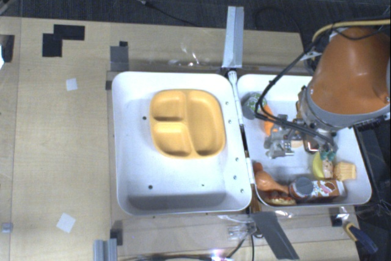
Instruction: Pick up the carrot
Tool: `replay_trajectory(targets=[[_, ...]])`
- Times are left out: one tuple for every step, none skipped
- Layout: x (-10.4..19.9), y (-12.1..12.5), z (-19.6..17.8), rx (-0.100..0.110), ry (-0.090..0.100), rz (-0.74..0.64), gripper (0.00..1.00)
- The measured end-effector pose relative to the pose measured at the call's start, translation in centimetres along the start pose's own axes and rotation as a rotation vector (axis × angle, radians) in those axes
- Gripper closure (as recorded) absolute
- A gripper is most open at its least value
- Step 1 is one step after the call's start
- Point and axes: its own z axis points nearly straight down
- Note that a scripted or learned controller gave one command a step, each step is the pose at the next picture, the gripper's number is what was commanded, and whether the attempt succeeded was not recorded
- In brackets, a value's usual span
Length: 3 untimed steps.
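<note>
Orange carrot (267, 126) sits in the right bin (365, 177), near its left wall, just beside the gripper (279, 145). Gripper state: can't tell. Likely light, rigid, smooth plastic, so it may roll; grab mid-body across the narrow width.

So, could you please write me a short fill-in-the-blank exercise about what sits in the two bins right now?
1. The yellow divided tray lies in the ____ bin.
2. The tray has ____ compartments.
3. The carrot lies in the ____ bin, beside the gripper.
4. The band above the arm's wrist is ____ in colour.

Missing words: left; three; right; orange
</note>
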Motion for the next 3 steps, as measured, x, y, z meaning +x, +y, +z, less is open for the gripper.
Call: replay_trajectory(targets=[[-2.6, -1.6, -2.5, 0.000, 0.003, 0.087, 1.00], [-10.2, -4.8, -8.0, 0.002, -0.003, 0.002, 1.00], [-10.2, -4.8, -7.9, 0.001, 0.000, 0.002, 0.00]])
